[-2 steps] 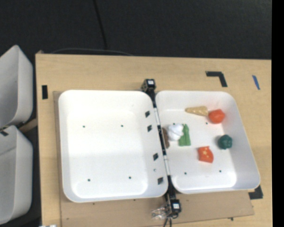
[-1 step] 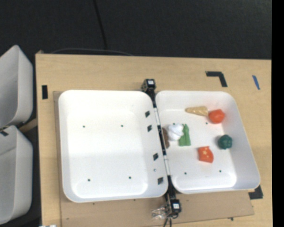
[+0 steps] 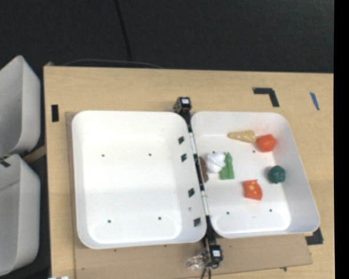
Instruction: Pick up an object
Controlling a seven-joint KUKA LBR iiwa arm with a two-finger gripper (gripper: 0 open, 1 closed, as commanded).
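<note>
Six small objects are seen gathered in the right bin (image 3: pixel 299 211), where candidates for picking are kept: an orange-red ball (image 3: pixel 266 143), a tan wedge (image 3: pixel 242 136), a dark green ball (image 3: pixel 276 174), a red block (image 3: pixel 252 189), a green piece (image 3: pixel 227 167) and a white lump (image 3: pixel 216 160). The white lump's form is hard to make out against the bin.

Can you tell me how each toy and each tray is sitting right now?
tan cone: lying flat, right bin
orange-red ball: resting beside the cone
white lump: resting against green piece
green piece: lying flat
dark green ball: resting alone
orange block: resting alone
right bin: holding toys
</note>
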